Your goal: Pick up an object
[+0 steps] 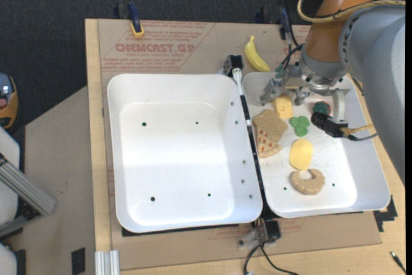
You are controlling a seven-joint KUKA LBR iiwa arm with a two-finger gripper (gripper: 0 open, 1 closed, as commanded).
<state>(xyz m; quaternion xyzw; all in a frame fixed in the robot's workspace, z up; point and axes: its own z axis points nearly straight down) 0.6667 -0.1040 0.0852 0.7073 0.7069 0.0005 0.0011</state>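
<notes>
Gripper (pixel 288 88) low over far end of right bin (pixel 360 193); grip state cannot tell. Small yellow block (pixel 283 106) directly beneath, toward camera. Green piece (pixel 299 125) just beside block, bread slice (pixel 269 123) on block's other side. Only short drop needed.

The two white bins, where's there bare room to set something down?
The left bin is bare floor wall to wall. In the right bin, open strips lie near the right wall and front edge; its centre is crowded with toast, lemon and the gripper.
</notes>
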